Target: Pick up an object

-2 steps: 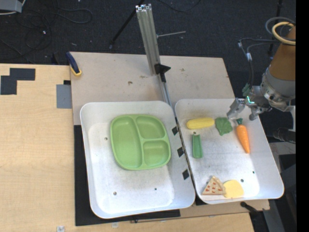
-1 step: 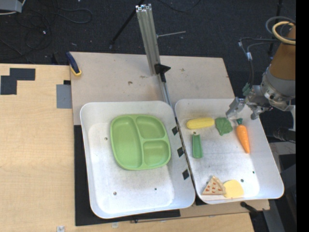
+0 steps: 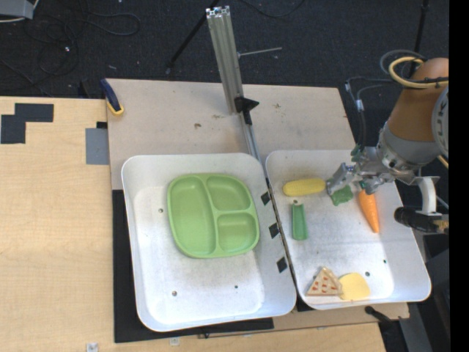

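Note:
My gripper [image 3: 353, 182] hangs low over the back of the right bin [image 3: 410, 288], reaching in from the right. A small green block [image 3: 340, 195] lies right at its tip, and whether it is held cannot be made out. An orange carrot [image 3: 369, 210] lies just below the gripper, slanting toward the front. To the left of the gripper rests a yellow banana [image 3: 303, 188]. A green cylinder [image 3: 299, 221] lies below the banana. A pizza slice [image 3: 323, 283] and a yellow piece [image 3: 355, 287] sit near the bin's front edge.
The left bin [image 3: 146, 284] holds a green divided plate [image 3: 214, 215]. A metal post [image 3: 227, 57] rises behind the bins, near the divider between them. Black clips [image 3: 272, 229] line the shared wall. The arm's wrist and cables [image 3: 414, 123] stand over the right bin's back right corner.

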### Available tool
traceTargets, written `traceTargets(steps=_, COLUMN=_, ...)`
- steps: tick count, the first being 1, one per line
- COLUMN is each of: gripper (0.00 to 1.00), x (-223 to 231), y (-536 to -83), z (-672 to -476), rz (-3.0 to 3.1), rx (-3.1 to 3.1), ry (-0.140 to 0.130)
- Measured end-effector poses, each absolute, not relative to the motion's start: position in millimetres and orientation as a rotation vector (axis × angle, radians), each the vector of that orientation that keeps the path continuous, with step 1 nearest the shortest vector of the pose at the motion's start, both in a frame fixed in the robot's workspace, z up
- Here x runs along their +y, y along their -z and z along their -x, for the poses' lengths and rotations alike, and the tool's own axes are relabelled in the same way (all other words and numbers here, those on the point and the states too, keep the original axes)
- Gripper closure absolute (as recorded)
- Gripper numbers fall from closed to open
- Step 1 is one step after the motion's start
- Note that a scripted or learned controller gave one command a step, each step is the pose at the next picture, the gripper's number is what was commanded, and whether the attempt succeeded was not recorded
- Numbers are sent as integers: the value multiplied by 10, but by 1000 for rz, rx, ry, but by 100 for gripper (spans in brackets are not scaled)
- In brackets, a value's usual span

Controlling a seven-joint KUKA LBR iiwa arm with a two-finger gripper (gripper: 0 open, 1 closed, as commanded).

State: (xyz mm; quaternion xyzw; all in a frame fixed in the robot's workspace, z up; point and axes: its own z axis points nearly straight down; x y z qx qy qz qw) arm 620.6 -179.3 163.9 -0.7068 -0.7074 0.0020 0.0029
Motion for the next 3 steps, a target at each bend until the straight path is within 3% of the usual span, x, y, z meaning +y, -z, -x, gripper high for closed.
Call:
traceTargets(steps=2, gripper=0, x=-1822, y=-898, z=-6200, rz=2221, rx=-2219, ry=0)
traceTargets(steps=3, gripper=100, x=-1820, y=-1020, z=-6216, rz=2223, rx=-2223, ry=5)
